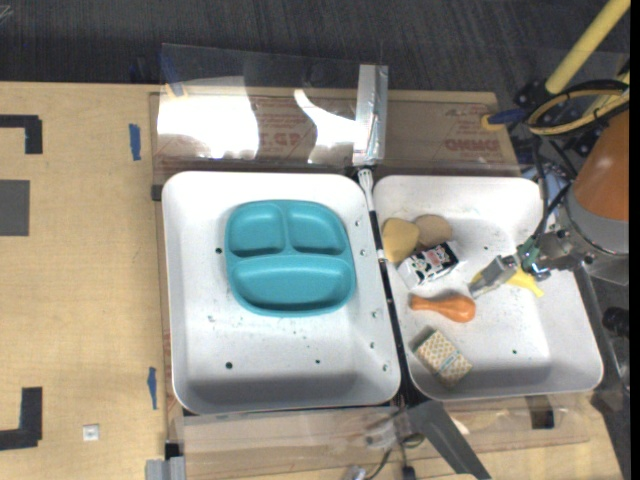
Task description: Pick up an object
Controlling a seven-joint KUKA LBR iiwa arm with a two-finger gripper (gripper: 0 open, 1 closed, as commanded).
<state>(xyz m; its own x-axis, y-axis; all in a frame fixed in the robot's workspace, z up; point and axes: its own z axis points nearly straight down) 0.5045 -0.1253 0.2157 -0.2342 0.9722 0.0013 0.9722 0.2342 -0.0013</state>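
The orange gourd-shaped toy (446, 307) lies mid right bin (570, 363), near a black-and-white carton (433, 262) and a patterned block (443, 355). The gripper (492, 276) hovers just right of it, probably lining up; jaw state cannot be told

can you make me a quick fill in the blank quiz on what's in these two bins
1. The teal divided tray lies in the ____ bin as the camera sees it.
2. The tray has ____ compartments.
3. The orange gourd-shaped toy lies in the ____ bin as the camera sees it.
4. The gripper hangs over the ____ bin.

Missing words: left; three; right; right
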